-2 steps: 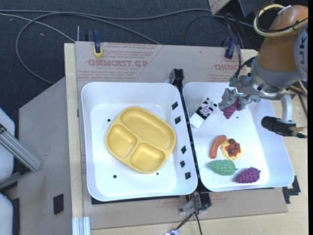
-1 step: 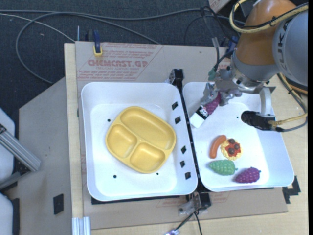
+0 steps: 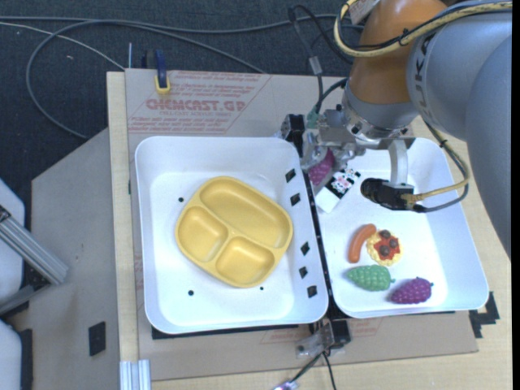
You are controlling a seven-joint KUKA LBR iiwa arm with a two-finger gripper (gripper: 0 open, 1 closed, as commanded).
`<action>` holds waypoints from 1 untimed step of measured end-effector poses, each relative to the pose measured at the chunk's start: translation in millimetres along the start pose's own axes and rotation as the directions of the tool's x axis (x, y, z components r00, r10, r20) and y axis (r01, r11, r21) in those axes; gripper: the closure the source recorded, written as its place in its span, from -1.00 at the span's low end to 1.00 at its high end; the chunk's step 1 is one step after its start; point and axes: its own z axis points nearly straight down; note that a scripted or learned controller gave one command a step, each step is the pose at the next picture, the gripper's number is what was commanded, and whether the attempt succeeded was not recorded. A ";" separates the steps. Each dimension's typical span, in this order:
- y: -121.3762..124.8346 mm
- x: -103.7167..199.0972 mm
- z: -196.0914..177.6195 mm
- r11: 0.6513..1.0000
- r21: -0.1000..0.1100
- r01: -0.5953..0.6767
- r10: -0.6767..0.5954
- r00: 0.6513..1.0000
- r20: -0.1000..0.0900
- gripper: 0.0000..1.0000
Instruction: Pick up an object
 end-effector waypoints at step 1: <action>14.6 55.6 -12.5 1.000 -0.001 0.002 -0.002 1.000 -0.002 1.00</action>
